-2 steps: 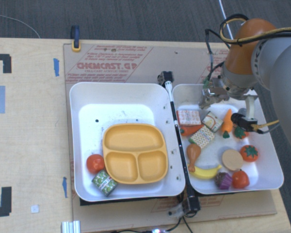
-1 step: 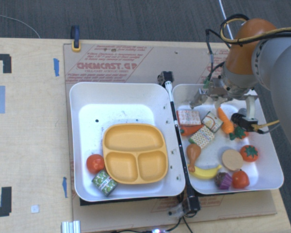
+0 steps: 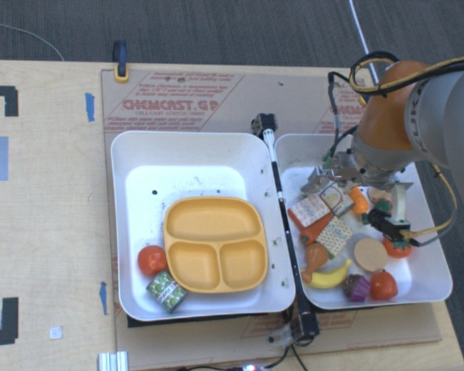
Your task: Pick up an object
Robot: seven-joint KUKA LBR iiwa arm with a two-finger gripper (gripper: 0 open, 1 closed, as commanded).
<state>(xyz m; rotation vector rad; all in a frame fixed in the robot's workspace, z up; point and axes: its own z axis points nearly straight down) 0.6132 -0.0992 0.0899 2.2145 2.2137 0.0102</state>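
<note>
So, the claw is down in the back part of the right bin, hanging off the arm that comes in from the right. I honestly can't tell if it's open or closed; the wrist covers too much from this angle, and nothing is visibly gripped in it.

Closest to it is a small card, right under the claw or touching it, hard to say which. Just beside the card, toward the bin divider, is a white packet. On the other side of the card sits an orange piece.

Going forward from there, a red-orange wedge pokes out from under the packet, with a checkered cracker next to it. Then comes a drumstick, and a banana in front of that. A tan disc sits to the right of the cracker. Along the front wall there's a purple thing touching a tomato. It's all bunched together — most of the pile is overlapping or touching.

The left bin is way less busy: a yellow tray with three sections takes up the middle and front. A second tomato sits at its left edge, and a green packet is wedged at the front-left corner, touching the tray.

Both bins rest on a cardboard sheet with red print, on the pale bench.
</note>
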